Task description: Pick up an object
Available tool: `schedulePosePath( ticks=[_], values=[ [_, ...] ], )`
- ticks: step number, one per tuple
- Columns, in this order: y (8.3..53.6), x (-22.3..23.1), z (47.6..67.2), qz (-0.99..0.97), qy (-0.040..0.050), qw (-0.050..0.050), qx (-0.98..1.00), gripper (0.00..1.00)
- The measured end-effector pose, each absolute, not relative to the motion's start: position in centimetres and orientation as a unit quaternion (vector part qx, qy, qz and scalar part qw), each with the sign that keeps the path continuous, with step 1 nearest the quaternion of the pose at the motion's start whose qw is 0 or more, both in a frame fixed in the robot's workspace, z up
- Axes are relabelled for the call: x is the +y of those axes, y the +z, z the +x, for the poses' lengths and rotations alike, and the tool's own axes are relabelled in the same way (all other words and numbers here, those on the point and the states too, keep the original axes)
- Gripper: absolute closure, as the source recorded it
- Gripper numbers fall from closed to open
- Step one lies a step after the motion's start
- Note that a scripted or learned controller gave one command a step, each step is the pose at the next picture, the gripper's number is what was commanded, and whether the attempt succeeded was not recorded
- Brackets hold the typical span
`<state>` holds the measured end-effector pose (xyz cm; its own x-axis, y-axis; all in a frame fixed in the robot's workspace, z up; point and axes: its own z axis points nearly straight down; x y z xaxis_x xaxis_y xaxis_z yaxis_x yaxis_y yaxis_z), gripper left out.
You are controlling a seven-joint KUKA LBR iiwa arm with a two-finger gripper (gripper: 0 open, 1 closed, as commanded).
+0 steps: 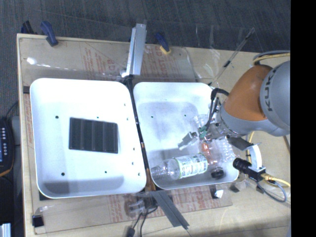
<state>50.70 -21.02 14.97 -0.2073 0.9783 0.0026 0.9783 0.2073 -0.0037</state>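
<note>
A pale tabletop (98,58) stands on dark carpet and bears two shallow white bins side by side, with a sheet of printed clear plastic under them. At the near edge, a grey bar (170,214) lies at a slant below the gap between the bins, and a cable (274,184) loops at the near right.

In the right bin (163,102), close to its near wall, a clear bottle (180,167) lies on its side, its green-and-white label toward the right and its neck toward the left. Just right of it sits a small black cap (217,173). A second, crumpled clear bottle (215,149) with a reddish tint lies right of and a little farther than the first, against the bin's right side.

The tool (192,138) is low in the right bin, just beyond the labelled bottle and beside the crumpled one; whether it is open or closed I cannot tell. The grey arm (252,102) with its orange band comes in over the bin's right rim.

The left bin (49,107) holds a dark ribbed rectangle (94,135) lying flat near its middle.

At the far edge, blue clamps (48,32) grip the tabletop, and a metal post (136,48) stands by the bins' far corners.
</note>
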Motion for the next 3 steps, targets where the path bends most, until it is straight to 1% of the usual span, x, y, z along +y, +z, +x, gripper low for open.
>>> schedulePosePath(
  ticks=[1, 2, 3],
  values=[
    [13.3, -21.0, 52.2, -0.648, 0.0005, 0.000, -0.762, 0.00],
    [15.7, -21.0, 51.2, -0.607, 0.0002, -0.001, -0.794, 0.00],
    [15.4, -21.1, 51.5, -0.631, 0.0002, -0.002, -0.776, 0.00]
  ],
)
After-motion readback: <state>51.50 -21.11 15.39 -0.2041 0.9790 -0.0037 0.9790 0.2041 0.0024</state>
